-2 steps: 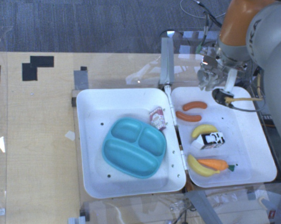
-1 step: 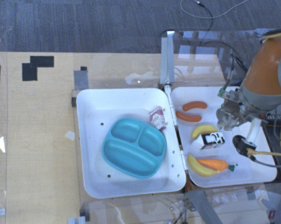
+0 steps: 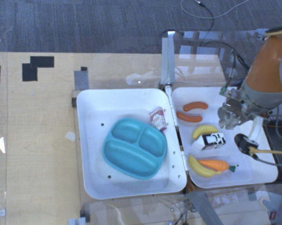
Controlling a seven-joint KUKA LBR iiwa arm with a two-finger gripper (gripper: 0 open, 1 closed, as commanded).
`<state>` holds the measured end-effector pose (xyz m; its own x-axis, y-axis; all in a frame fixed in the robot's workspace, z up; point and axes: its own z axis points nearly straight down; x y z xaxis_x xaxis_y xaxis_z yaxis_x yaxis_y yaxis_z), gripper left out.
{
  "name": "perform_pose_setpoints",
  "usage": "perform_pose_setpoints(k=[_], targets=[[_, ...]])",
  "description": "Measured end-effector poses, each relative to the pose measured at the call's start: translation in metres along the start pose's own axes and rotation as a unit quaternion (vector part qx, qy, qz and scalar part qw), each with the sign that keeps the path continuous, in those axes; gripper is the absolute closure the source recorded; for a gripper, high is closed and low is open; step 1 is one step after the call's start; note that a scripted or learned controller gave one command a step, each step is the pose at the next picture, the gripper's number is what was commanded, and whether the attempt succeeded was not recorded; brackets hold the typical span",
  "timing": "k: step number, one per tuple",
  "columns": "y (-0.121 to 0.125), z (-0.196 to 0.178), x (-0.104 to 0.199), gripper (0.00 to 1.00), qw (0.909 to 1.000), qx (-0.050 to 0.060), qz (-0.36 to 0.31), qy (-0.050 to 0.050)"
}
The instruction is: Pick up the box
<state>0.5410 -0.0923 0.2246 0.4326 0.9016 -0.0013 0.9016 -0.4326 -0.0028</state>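
Fingers [image 3: 229,116], too blurred to tell their spread, hang over the right white bin [image 3: 269,174], just up-right of the small black-and-white cardboard box [image 3: 213,140] between two yellow bananas [image 3: 205,130]; it looks light, stiff, best pinched across its narrow sides.

two bananas [image 3: 205,130] [image 3: 200,166], two sausages [image 3: 195,106] [image 3: 189,117], one carrot [image 3: 214,165], one box [image 3: 213,140].

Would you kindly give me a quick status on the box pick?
Gripper above right bin, nothing seen held. Box lying untouched in right bin. Banana touching box, carrot just below.
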Motion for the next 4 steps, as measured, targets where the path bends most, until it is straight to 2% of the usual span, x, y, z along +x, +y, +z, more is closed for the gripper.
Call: perform_pose_setpoints(k=[1, 4], targets=[[-0.026, -0.015, -0.067, 1.00, 0.9998, -0.001, 0.020, 0.000], [-0.019, -0.037, -0.062, 1.00, 0.9999, 0.002, 0.012, -0.001]])
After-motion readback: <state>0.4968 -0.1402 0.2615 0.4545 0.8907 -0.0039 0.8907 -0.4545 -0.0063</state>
